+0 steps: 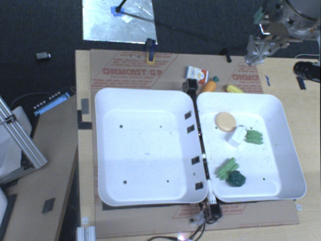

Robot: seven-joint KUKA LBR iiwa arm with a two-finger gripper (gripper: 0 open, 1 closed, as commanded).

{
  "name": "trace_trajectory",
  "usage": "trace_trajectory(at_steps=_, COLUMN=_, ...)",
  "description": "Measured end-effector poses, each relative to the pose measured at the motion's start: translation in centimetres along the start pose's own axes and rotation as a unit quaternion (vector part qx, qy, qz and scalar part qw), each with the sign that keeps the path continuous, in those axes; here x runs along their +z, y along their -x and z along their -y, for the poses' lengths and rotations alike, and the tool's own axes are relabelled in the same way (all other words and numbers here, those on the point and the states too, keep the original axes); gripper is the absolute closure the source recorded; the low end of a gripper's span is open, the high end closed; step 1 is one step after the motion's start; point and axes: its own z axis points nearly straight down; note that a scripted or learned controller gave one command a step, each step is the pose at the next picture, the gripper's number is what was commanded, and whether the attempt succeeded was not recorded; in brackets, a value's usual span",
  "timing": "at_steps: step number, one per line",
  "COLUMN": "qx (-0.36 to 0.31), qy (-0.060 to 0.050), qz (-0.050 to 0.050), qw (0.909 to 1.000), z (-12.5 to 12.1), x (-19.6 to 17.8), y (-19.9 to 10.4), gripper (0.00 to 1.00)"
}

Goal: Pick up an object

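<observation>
Though possibly a biscuit, round tan object [225, 121].

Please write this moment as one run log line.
gripper: above bench, beyond right bin | holding: nothing seen | right bin: tan disc, broccoli

claw [257, 51] above bench, toys in right bin [281, 114]

Red "CHEMCAST GP" print, repeated, on the brown board [131, 69] beneath the bins.
</observation>
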Motion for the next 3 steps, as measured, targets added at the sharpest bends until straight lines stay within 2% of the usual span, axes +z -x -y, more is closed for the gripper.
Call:
trace_trajectory(at_steps=1, qx=0.001, qy=0.011, qz=0.001, qw=0.9999, z=0.7, x=-10.4, y=-1.4, gripper=1.00)
trace_trajectory(at_steps=2, qx=0.001, qy=0.006, qz=0.000, qw=1.0000, z=8.5, x=-9.7, y=-2.4, gripper=1.00)
trace_trajectory(at_steps=3, qx=0.000, qy=0.006, qz=0.000, qw=1.0000, z=13.3, x=-9.6, y=-6.2, gripper=1.00)
